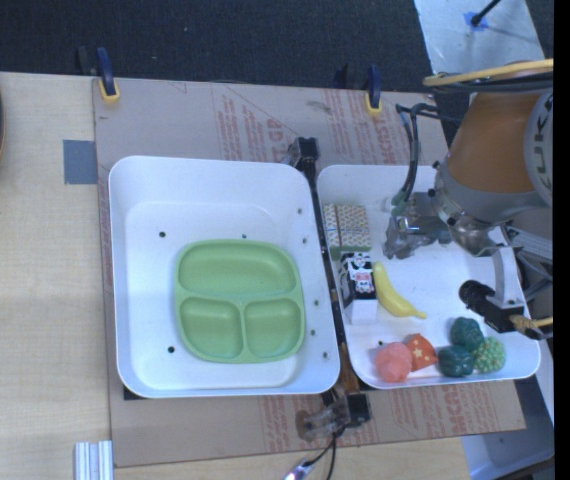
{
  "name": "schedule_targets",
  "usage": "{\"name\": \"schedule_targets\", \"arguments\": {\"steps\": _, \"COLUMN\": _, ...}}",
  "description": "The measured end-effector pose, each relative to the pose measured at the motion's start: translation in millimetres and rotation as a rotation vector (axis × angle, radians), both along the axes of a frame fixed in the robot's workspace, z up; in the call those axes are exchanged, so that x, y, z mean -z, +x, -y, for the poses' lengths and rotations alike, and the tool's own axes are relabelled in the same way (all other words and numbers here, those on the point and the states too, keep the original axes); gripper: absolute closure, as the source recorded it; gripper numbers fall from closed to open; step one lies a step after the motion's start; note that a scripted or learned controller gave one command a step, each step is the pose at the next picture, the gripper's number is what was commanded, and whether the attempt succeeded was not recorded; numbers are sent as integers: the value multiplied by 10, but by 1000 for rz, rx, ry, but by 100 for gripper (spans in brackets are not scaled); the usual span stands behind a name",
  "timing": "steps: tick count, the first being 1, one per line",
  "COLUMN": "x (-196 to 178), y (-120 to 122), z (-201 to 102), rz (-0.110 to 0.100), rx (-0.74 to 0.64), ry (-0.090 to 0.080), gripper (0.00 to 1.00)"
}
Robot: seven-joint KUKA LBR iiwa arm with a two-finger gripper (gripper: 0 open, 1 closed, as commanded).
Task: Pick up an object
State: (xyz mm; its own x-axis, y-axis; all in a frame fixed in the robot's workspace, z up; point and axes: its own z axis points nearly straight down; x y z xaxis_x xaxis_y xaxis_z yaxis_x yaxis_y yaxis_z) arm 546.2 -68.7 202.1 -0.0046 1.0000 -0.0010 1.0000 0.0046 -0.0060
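Banana (397,296) lies near the middle of the right bin (420,177), just below the gripper (408,236), which hangs above bare floor, so it looks like the handiest pick. Whether that hand is released or clenched, I cannot tell. A small box (360,276) touches the banana's left; toys cluster below-right.

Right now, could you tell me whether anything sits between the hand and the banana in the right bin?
Nothing visible does. The hand hangs over the upper part of the right bin, and the banana lies just below it on bare white floor. The nearest neighbour, a black-and-white carton, stands to the banana's left, off that path.
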Motion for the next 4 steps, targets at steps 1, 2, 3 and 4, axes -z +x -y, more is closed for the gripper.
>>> {"name": "schedule_targets", "arguments": {"steps": 1, "x": -103, "y": 1, "z": 10, "rz": -2, "rx": -2, "ry": -1, "gripper": 100}}
{"name": "schedule_targets", "arguments": {"steps": 2, "x": -203, "y": 1, "z": 18, "rz": -4, "rx": -3, "ry": -1, "gripper": 100}}
{"name": "schedule_targets", "arguments": {"steps": 3, "x": 120, "y": 442, "z": -113, "rz": 4, "rx": -2, "ry": -1, "gripper": 100}}
{"name": "schedule_targets", "arguments": {"steps": 4, "x": 86, "y": -250, "z": 180, "rz": -3, "rx": 4, "ry": 0, "gripper": 100}}
